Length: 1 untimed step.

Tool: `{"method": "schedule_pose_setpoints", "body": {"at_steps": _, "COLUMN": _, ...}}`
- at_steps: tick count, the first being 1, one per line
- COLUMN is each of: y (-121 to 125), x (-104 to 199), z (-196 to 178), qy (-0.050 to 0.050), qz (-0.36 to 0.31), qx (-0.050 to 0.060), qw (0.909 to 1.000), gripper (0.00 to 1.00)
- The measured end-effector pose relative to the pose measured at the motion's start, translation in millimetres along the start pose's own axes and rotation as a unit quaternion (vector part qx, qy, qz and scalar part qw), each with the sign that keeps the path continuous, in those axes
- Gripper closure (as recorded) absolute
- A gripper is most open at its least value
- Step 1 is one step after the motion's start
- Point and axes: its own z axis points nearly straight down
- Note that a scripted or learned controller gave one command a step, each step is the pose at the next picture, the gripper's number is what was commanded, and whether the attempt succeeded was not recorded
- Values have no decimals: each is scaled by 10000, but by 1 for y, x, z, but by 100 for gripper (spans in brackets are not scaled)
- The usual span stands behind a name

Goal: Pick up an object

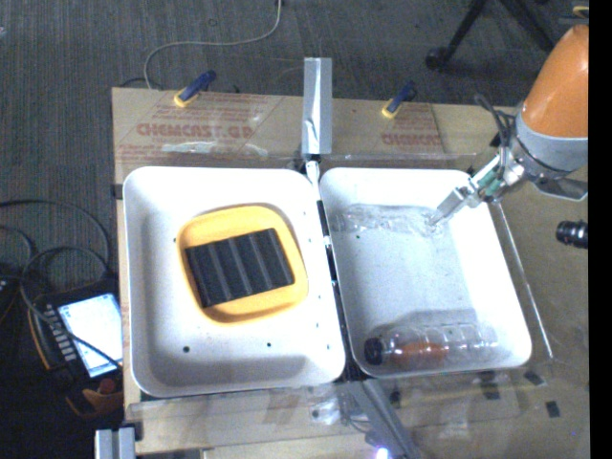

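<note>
Two shallow white bins sit side by side on the cardboard-covered surface [191, 127]. The grey arm with its orange band [564, 84] enters at the upper right, its pincer [442, 213] low over a crumpled clear plastic wrapper [382, 221] near the right bin's [512, 285] top edge; we cannot tell how its tips stand.

A clear plastic bottle with a dark cap [426, 345] lies along the right bin's lower wall. The left bin [153, 275] holds a yellow tray with a black ribbed insert [244, 261].

We judge the thin, glossy wrapper likely to slide or collapse out of the grasp. The bottle, rounded and hard against the wall, leaves little clearance and may roll.
</note>
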Motion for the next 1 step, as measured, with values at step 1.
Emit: {"method": "schedule_pose_setpoints", "body": {"at_steps": 1, "y": 79, "x": 98, "z": -82, "qy": -8, "qz": 1129, "qx": 0, "qw": 9936, "gripper": 0}}
